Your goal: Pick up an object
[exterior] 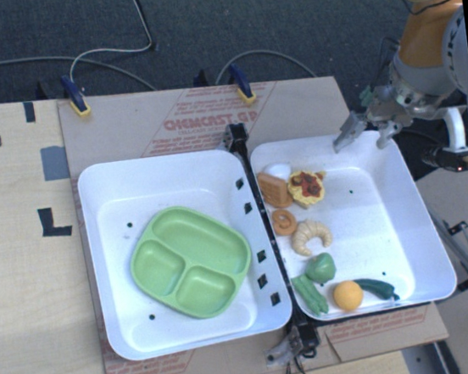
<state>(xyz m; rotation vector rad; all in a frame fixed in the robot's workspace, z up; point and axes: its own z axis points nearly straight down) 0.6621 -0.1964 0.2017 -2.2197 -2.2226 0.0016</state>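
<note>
The right bin (pixel 399 203) holds several toy foods along its left side: a white piece (pixel 277 170), a brown bread slice (pixel 274 190), a small pizza (pixel 307 188), a pretzel (pixel 284 221), a croissant (pixel 311 235), a green pepper (pixel 320 268), a green pod (pixel 310 294), an orange (pixel 347 295) and a dark green cucumber (pixel 376 288). My gripper (pixel 362 136) hangs over the bin's far right corner, well apart from the foods. Its two fingers are spread with nothing between them.
The left bin (pixel 109 241) holds a green divided plate (pixel 191 261). A black divider with clips (pixel 257 221) runs between the bins. Cardboard (pixel 199 118) lies under both, clamped at the back. Cables cross the dark floor behind.
</note>
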